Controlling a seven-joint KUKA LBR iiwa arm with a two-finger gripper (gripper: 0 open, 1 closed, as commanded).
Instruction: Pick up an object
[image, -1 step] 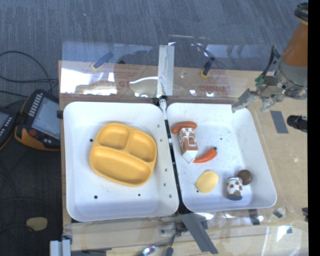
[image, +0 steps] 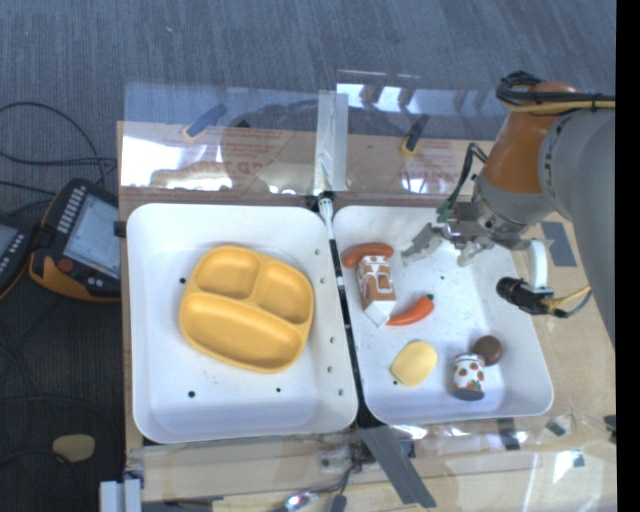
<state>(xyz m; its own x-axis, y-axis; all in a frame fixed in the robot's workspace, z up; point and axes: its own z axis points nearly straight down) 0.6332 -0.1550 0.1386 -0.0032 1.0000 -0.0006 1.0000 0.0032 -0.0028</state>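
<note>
Hand (image: 448, 240) upper right of frame, fingers apart, nothing between them. Nearest pick, carton (image: 377, 285), lies just lower left, long axis roughly vertical.

Both bins (image: 140, 400) are white. The divided tray (image: 246, 306) is mustard yellow. The carton (image: 377, 282) is brown and white (patterned front), the pepper (image: 411, 312) orange-red, the sausage (image: 366, 253) reddish-brown, the chip-shaped piece (image: 414, 363) pale yellow. The cup (image: 468, 376) is white with red spots, the ball (image: 487, 349) dark brown.
</note>
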